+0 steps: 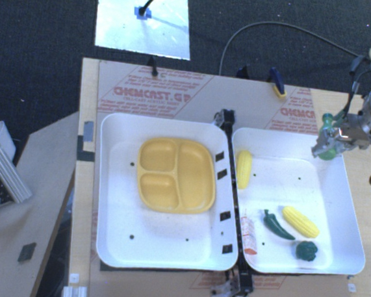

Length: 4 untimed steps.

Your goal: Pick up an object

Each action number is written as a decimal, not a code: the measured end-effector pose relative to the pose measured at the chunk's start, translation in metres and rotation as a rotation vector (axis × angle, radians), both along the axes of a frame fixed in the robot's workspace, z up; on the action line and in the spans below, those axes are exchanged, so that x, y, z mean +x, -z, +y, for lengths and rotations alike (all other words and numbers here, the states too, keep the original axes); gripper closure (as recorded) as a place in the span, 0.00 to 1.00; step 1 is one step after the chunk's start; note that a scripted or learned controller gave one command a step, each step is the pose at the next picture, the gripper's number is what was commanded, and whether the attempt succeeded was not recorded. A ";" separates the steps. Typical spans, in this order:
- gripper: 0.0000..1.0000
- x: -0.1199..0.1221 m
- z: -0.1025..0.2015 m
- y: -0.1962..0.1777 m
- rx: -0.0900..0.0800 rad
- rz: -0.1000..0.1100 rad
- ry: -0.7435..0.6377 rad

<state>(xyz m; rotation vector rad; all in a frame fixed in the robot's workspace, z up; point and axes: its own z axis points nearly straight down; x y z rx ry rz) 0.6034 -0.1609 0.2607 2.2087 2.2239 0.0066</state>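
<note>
The right bin (338, 192) holds a yellow corn cob (300, 221), a dark green pepper (277, 226) and a green broccoli piece (306, 251) near its front right. A second yellow piece (243, 168) lies by the divider, and a white and orange tube (248, 233) lies at the front left. My gripper (328, 146) hangs over the bin's far right corner, well apart from these objects. A pale green shape shows at its tip, and I cannot tell if it belongs to the gripper.
In the left bin (113, 190) sits a yellow compartment plate (176, 175). Black clips (225, 174) run along the divider between the bins. A cable (269, 28) loops behind the bench, and a blue clamp (278, 83) sits at the back.
</note>
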 end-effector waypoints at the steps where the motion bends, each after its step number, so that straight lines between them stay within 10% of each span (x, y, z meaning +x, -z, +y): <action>1: 1.00 -0.002 0.049 0.015 0.003 0.007 -0.003; 4: 1.00 -0.001 0.198 0.024 0.004 0.007 -0.003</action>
